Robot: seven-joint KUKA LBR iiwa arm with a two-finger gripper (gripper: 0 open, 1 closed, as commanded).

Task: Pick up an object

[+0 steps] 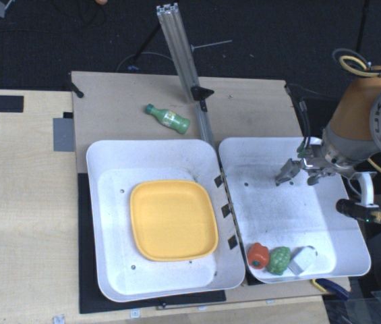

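Three small things are sitting in your right bin's [352, 248] near corner: red pepper [258, 254], green vegetable [279, 260], grey block [303, 260] | gripper [297, 171] is hovering farther back, well apart, fingers spread, holding nothing | you're needing to bring it straight over one piece before descending

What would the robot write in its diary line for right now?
gripper: above right bin, holding nothing seen | red, green, white objects: bin's near edge | yellow plate: left bin | step: not picked
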